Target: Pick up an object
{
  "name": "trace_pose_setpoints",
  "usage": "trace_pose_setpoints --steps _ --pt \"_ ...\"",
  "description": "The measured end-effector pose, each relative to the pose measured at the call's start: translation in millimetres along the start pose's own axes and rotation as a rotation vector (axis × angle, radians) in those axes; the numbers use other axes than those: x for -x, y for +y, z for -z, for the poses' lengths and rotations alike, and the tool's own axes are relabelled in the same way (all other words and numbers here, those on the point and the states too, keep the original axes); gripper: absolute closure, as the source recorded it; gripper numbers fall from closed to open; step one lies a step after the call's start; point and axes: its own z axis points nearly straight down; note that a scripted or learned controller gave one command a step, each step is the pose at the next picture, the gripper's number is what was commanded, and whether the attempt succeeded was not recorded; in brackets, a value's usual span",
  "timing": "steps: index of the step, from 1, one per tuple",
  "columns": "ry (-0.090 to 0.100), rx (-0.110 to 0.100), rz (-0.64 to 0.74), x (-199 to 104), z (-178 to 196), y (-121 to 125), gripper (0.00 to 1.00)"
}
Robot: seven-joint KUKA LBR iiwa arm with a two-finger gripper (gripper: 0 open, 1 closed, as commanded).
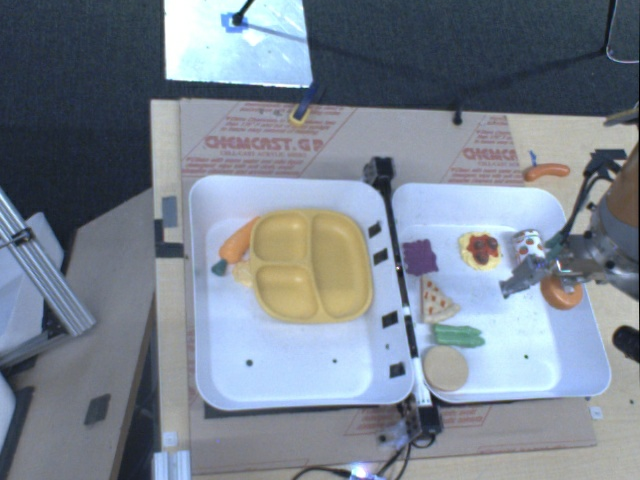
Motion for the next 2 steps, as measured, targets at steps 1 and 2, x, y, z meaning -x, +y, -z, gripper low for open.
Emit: trace_pose_setpoints --steps 1,2 --pt "-0.002 0.009 0.002 -0.1 4.2 2.1 0.00" --pt "0.000 0.004 0.001 -2.9 -58.4 4.0 0.00"
